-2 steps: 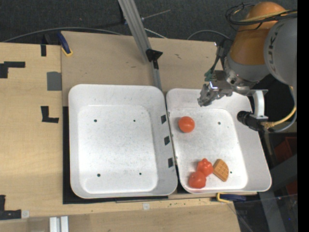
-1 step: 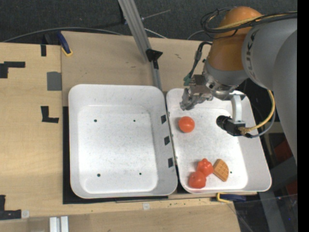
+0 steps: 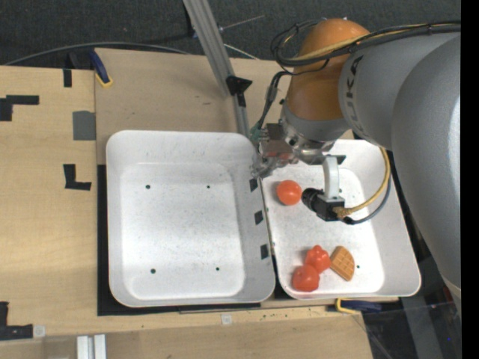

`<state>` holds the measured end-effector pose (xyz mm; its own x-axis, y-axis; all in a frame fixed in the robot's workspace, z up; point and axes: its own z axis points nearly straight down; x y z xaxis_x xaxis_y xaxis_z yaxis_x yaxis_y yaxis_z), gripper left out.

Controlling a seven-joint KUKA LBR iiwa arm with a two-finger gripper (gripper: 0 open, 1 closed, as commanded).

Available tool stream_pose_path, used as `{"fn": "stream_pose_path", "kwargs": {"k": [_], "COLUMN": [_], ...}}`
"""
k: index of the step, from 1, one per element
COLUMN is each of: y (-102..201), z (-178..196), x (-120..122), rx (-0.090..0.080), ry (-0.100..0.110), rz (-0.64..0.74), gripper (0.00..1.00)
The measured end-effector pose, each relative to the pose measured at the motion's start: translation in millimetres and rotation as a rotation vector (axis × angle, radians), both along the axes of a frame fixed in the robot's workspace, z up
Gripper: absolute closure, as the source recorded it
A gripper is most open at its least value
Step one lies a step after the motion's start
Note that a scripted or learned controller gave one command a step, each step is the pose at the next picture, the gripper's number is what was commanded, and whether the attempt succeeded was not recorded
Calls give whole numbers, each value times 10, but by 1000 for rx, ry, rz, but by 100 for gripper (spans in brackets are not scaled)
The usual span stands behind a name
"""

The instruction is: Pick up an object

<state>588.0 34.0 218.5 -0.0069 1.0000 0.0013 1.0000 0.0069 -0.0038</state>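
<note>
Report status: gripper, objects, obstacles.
Gripper at far left corner of right bin. Orange ball beside it, apart. Red pieces and tan waffle at front, clear of it.

Grey arm with orange band (image 3: 329, 58) reaches in from the right and hangs over the far-left corner of the right shallow white bin (image 3: 397, 268). End effector (image 3: 271, 154) sits low by the rim between the bins. Small orange-red round ball (image 3: 289, 193) lies just below-right of it, apart. Near front wall: red lumpy pepper-shaped piece (image 3: 317, 257) touching red round tomato-shaped piece (image 3: 304, 279); tan waffle-textured biscuit (image 3: 342, 263) just beside the pepper. Left shallow white bin (image 3: 120, 200) alongside, on the pale wooden surface (image 3: 45, 230).
</note>
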Motion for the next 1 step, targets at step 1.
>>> {"fn": "stream_pose_path", "kwargs": {"k": [1], "y": [561], "z": [132], "x": [-155], "rx": [1], "ry": [-2], "rz": [1], "gripper": [100]}}
